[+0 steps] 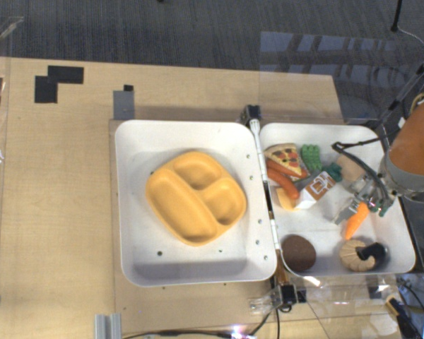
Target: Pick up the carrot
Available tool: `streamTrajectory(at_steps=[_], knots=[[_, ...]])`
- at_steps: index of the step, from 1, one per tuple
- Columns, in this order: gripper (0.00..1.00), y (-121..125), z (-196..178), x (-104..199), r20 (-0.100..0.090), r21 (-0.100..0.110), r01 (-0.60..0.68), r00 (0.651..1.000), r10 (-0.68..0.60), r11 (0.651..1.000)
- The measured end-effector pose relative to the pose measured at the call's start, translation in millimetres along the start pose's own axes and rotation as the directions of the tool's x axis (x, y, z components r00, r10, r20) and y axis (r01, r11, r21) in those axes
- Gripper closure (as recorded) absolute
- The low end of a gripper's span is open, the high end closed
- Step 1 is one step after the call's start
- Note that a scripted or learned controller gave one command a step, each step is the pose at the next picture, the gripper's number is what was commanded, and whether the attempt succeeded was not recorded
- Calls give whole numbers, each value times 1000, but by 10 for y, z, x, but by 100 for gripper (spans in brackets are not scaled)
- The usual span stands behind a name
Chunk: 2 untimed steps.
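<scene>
Camera view: carrot point(355, 221) diagonal, tip lower-left, under claw point(367, 202).

A: How is the light?

B: Bright and even from overhead. The white bins point(127, 189) are nearly blown out, with only a soft grey shadow along the left bin's near wall.

A: Any glare?

B: Faint reflections on a clear panel over the worktop point(56, 224), near the top right. The yellow tray point(196, 198) is crisp; small items on the right look slightly soft.
</scene>
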<state>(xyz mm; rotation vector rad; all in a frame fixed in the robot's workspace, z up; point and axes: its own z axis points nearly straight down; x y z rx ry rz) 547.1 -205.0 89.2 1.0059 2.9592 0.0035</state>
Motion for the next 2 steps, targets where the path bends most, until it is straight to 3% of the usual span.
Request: streamTrajectory(at_steps=[1,2], knots=[[0,-47,-14,646,0,0,-131,991,131,991],[0,354,-11,741,0,0,-431,902,431,902]])
